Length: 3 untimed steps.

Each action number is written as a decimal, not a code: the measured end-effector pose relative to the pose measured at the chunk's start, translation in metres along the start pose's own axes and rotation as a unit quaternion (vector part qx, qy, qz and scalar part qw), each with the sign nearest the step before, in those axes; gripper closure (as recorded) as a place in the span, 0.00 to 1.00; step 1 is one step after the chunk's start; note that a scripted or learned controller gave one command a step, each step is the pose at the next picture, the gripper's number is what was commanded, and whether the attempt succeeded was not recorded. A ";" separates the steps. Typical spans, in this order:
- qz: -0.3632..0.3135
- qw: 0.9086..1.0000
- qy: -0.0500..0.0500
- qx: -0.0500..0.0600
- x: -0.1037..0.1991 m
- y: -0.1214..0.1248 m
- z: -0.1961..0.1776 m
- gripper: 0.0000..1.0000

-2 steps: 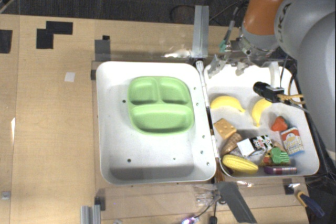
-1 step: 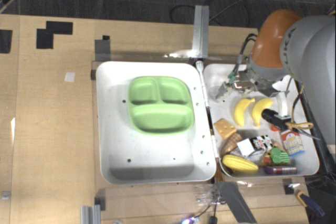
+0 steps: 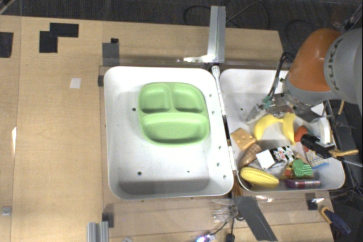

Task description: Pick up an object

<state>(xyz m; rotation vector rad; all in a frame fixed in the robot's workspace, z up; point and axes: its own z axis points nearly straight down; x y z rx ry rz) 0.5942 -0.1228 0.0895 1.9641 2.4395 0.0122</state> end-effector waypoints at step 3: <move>-0.133 0.991 0.002 0.001 -0.022 -0.028 -0.008 1.00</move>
